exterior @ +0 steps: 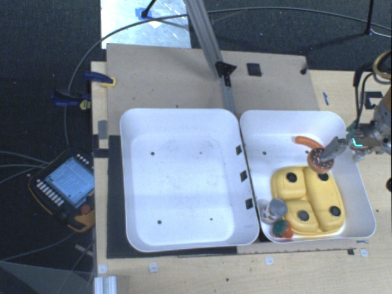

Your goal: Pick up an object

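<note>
Two white bins (184, 127), gripper (320, 159) grip unclear, beside yellow block (309, 201), orange piece (304, 141).

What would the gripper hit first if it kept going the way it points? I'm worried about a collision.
Probably the brown round object at the gripper tip, lying above the yellow block; depth is unclear.

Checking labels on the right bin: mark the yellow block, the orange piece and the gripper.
yellow block (309, 201), camera view, on its top face between the dark holes.
orange piece (304, 141), camera view, on the middle of its curved body.
gripper (320, 160), camera view, at its tip above the block.
</note>
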`<state>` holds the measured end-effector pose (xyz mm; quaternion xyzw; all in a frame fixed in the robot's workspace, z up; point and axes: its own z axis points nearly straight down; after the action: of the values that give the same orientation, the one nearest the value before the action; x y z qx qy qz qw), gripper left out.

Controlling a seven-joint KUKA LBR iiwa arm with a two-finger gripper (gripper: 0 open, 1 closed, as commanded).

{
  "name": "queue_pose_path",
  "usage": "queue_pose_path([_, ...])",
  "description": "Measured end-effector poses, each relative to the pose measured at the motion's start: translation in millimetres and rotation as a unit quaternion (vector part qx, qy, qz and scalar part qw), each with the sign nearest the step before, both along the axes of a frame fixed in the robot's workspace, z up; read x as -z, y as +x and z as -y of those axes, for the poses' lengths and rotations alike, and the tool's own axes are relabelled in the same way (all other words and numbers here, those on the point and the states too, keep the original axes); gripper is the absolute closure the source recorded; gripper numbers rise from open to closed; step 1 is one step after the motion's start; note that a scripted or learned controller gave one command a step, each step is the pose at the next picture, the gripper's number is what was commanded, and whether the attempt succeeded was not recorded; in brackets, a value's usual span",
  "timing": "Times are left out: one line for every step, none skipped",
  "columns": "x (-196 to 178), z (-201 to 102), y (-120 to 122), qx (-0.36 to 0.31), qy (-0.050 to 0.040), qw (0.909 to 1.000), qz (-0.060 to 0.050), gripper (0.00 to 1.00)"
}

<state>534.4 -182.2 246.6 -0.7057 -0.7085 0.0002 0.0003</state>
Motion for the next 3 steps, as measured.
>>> queue_pose_path([-1, 0, 1, 0.000, -0.0003, 1.0000, 0.001, 0.00])
queue_pose_path([60, 3, -5, 0.001, 0.0002, 1.0000, -0.001, 0.00])
queue_pose_path([120, 4, -2, 0.002, -0.0002, 1.0000, 0.001, 0.00])
